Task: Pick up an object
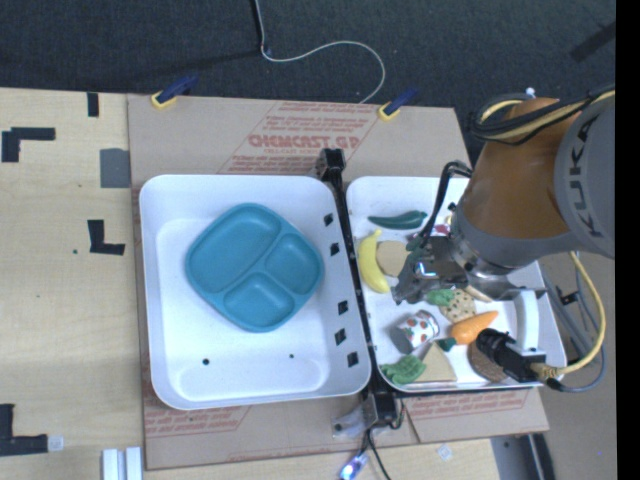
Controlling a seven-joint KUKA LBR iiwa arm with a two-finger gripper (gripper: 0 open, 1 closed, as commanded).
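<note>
- A crinkly green leaf-shaped toy [403, 370] is lying at the near edge of the shallow white plastic bin on the view's right [455, 386].
- Just past it, a small grey-and-white cup-shaped piece with red spots [417, 328] is lying tipped over. A smooth orange carrot-shaped toy [472, 325] is resting just beside it, slanting toward the bin's right wall.
- The claw [412, 278] is hanging low over the middle of this bin, near a speckled biscuit-like piece with green patches [447, 298]. I cannot tell whether it is released or clenched, and nothing is showing in its grasp.
- The grey arm with the broad orange band [520, 183] is reaching in over the bin's right side.
- A curved, glossy yellow banana toy [371, 263] is lying along the bin's left wall, just beside a rounded beige piece [392, 258]. Both are sitting close to the claw.
- A slender dark green pepper-shaped toy [398, 220] is lying across the far end of the same bin.
- In the white bin on the view's left [165, 298], a teal-blue, rounded-square plastic plate with three compartments [255, 266] is sitting turned corner-on.
- Both bins are resting on a brown cardboard sheet with red print [300, 133], spread over the pale wooden tabletop [55, 298].
- Farthest off, a thin white cable [320, 50] is looping across dark, carpet-like ground.
</note>
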